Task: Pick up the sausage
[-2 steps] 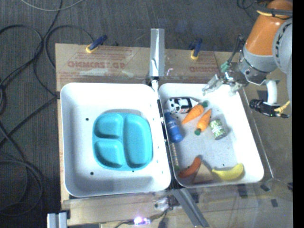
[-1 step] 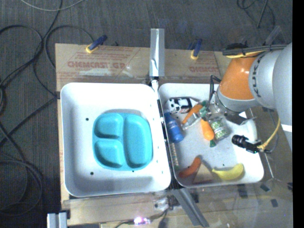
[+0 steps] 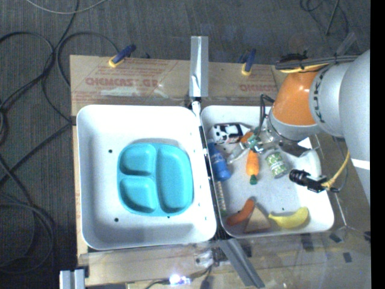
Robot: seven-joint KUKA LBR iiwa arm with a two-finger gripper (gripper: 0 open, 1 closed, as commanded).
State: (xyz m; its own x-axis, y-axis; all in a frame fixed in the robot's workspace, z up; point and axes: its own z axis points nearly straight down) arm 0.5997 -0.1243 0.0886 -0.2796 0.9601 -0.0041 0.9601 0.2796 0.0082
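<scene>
The sausage (image 3: 241,212) is a reddish-brown curved piece lying near the front edge of the right bin (image 3: 322,218), touching a brown wedge (image 3: 257,221). My gripper (image 3: 256,143) hangs over the back middle of that bin, just above the top of an orange carrot (image 3: 253,164) and well behind the sausage. Nothing shows between the gripper and the sausage but bare bin floor.
The right bin also holds a blue bottle (image 3: 219,163) by its left wall, a black-and-white cow toy (image 3: 227,133), a greenish jar (image 3: 276,164) and a banana (image 3: 290,218). The left bin (image 3: 96,137) holds a blue divided plate (image 3: 156,178).
</scene>
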